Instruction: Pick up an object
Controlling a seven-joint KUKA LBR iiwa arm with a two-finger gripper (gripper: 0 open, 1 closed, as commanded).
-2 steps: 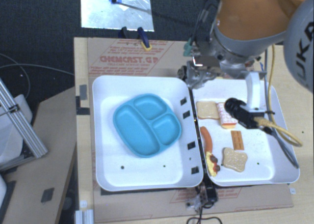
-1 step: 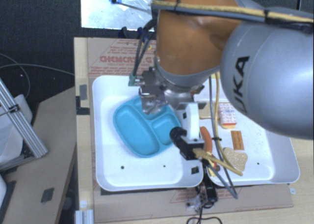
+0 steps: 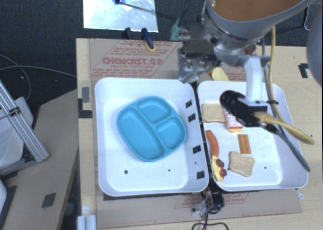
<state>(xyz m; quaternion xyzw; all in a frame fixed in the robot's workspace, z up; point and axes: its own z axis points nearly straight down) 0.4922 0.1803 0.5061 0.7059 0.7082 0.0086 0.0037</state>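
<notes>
Two white bins: left bin (image 3: 108, 173), right bin (image 3: 282, 171). Bright blue divided plate (image 3: 150, 128) in left one. In right: tan bread slice (image 3: 213, 112), red-orange sausage (image 3: 213, 142), orange-brown cracker (image 3: 244, 144), pale beige toast pc (image 3: 240, 164), yellow pc w/ dark red spots (image 3: 218, 168), white-and-red item (image 3: 232, 121). Yellowish piece (image 3: 219, 74) by the rim. Arm (image 3: 252, 2) grey w/ orange band. Tan cardboard (image 3: 132, 61) w/ red lettering. Dark blue-grey carpet (image 3: 35, 22).

I can read one print from here: red capitals "CHEMCAST GP" on the brown cardboard sheet (image 3: 132, 58) lying under the bins, at its far edge. More red print shows on the near edge of that sheet, too small for me to read
</notes>
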